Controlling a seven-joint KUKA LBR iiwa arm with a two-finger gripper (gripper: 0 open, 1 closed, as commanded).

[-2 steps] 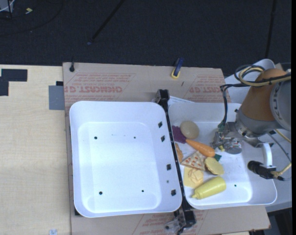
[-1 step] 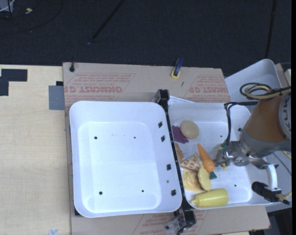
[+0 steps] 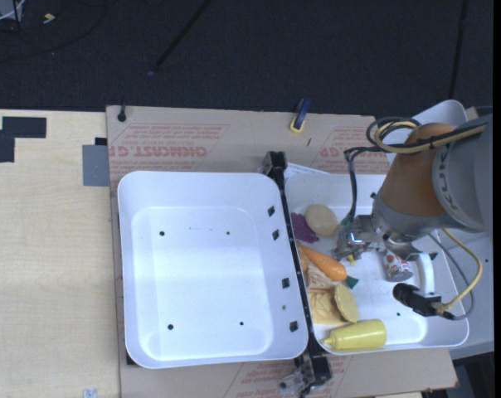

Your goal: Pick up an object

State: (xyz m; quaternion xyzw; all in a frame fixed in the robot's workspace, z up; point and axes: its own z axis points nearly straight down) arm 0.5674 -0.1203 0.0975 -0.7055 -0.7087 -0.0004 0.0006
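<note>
Reaching low into the right bin (image 3: 449, 335), your gripper (image 3: 356, 245) sits beside the carrot (image 3: 325, 262); grip state unreadable, nothing visibly lifted, so the pick remains undone.

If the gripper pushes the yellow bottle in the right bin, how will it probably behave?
The yellow bottle lies on its side, so it may roll. Its surface looks smooth, perhaps slippery. It sits beside the bin's near wall, which may stop it.
</note>
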